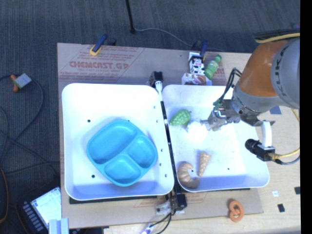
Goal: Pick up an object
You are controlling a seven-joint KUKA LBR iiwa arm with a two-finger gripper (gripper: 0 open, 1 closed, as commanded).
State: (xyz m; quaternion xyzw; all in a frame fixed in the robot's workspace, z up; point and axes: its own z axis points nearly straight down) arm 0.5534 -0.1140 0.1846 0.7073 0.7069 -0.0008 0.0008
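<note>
Camera view: arm reaches leftward over the right bin [253, 179], end effector [213, 123] grip state indiscernible.

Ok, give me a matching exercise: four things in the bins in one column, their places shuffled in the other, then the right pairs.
Things:
1. blue divided plate
2. green toy
3. ice cream cone
4. seashell

Places:
A. right bin, near corner by the divider
B. left bin
C. right bin, far left part
D. right bin, near middle

Pairs: 1-B, 2-C, 3-D, 4-A
</note>
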